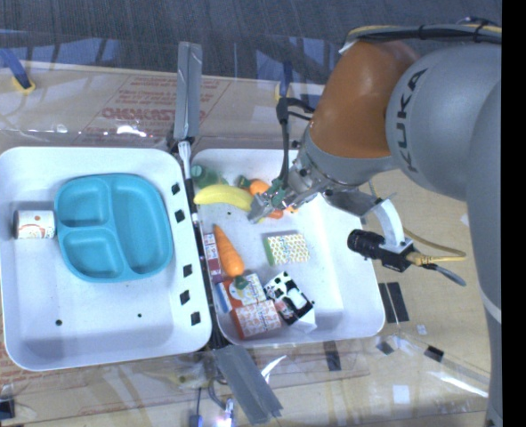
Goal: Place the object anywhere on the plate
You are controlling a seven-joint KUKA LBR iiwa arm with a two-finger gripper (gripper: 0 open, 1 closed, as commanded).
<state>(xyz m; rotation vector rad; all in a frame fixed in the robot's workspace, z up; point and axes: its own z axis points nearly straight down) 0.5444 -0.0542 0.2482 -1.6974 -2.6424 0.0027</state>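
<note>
Bench with two white bins: sectioned turquoise plastic plate (113,225) left; gripper (271,203) over right bin's 11 o'clock, beside yellow plastic banana (222,197). Finger state: cannot tell. Banana likely light, rigid, slippery; grip mid-body.

A dark grey carpeted floor (156,7) is running across the top of the frame. Below it, a tan wooden bench top (76,105) is lying under a clear plastic sheet (58,118), which is catching glare at upper left. Faint red print (151,100) is showing through the sheet at upper centre. A strip of blue tape (18,71) is sitting at the far upper left corner of the bench. Black tape marks (392,301) are lying on the bench surface at lower right. Lighting is appearing even and diffuse, with soft shadows falling on the surface.
</note>
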